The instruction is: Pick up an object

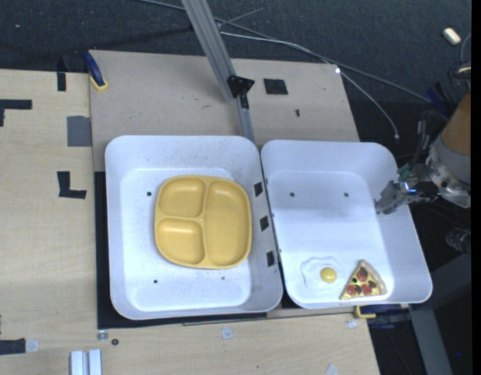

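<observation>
Yellow plate (202, 221), fried egg (322, 273), pizza slice (364, 280)

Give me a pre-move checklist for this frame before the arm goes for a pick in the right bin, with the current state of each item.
1. Pick targets present in the right bin: ok. A fried egg toy and a pizza slice toy lie at its near end.
2. Targets apart from each other: cannot tell. They lie side by side, very close.
3. Gripper position: not ok. It sits at the bin's right rim, away from both toys.
4. Gripper free of a load: cannot tell. It is too small and dark to read.
5. Yellow divided plate out of the way: ok. It lies in the left bin.
</observation>
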Controlling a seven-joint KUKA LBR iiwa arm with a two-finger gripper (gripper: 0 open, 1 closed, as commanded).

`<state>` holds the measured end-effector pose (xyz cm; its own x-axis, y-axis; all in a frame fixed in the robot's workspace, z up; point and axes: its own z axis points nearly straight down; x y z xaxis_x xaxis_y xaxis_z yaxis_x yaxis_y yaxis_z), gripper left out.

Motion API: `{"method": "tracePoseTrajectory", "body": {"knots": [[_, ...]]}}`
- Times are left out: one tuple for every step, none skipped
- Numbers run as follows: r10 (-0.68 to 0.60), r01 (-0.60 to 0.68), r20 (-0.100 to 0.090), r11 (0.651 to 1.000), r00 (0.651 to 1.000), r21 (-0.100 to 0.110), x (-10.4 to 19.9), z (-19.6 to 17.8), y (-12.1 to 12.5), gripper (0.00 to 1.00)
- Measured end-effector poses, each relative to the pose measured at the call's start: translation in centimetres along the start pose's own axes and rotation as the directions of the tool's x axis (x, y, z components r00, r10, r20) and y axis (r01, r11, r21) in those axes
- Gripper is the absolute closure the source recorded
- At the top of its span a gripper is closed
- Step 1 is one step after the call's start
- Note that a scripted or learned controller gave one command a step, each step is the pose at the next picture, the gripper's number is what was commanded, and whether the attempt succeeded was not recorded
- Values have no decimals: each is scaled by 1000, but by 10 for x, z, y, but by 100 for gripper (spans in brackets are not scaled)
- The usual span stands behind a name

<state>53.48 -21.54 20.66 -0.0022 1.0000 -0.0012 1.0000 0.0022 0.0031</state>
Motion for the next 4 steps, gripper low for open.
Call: {"method": "tracePoseTrajectory", "body": {"knots": [[0,0,1,1000,1000,-1,0,-53,1,100],[-3,3,-2,1000,1000,4,52,-42,12,100],[-4,4,-3,1000,1000,4,102,-47,11,100],[-5,5,-3,1000,1000,5,165,-45,15,100]]}}
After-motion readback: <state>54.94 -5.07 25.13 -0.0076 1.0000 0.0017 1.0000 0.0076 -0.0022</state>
